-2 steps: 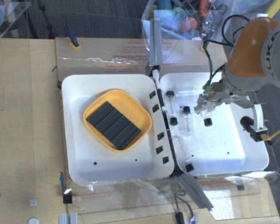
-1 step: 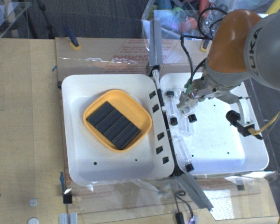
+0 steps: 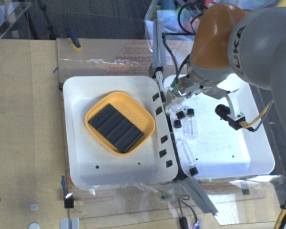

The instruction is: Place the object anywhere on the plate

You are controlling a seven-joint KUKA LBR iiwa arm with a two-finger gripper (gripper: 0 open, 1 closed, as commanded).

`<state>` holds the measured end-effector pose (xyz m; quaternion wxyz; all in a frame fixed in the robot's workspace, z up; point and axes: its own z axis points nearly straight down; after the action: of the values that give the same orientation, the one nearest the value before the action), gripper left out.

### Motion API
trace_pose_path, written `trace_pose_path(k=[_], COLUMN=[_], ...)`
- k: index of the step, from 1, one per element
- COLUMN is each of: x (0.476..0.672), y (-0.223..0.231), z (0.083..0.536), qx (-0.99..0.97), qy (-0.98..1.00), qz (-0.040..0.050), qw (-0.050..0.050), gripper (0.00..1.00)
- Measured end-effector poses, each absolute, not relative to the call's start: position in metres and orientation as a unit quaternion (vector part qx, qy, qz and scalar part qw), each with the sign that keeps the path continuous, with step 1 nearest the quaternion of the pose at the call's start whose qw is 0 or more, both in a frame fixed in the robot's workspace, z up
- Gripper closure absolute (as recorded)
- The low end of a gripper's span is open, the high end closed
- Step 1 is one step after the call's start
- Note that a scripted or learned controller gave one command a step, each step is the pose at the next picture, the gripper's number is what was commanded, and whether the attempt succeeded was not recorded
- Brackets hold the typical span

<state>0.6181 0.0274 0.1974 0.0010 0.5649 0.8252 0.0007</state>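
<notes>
Dark ridged object we see lying on the yellow plate in the left bin, gripper over the right bin, its finger state we cannot tell.

From my station I can read part of the KUKA name, black letters on the grey arm beside its orange band. Faint red print runs across the cardboard sheet behind the bins, too blurred to make out.

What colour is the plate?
Yellow-orange plate, seen best in the camera view.
</notes>
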Motion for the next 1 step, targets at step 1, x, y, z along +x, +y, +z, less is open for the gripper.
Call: trace_pose_path(k=[1], x=[0.6191], y=[0.0258], z=[0.2075], qx=[0.566], qy=[0.824], qz=[0.0019], qw=[0.002], gripper=[1.00])
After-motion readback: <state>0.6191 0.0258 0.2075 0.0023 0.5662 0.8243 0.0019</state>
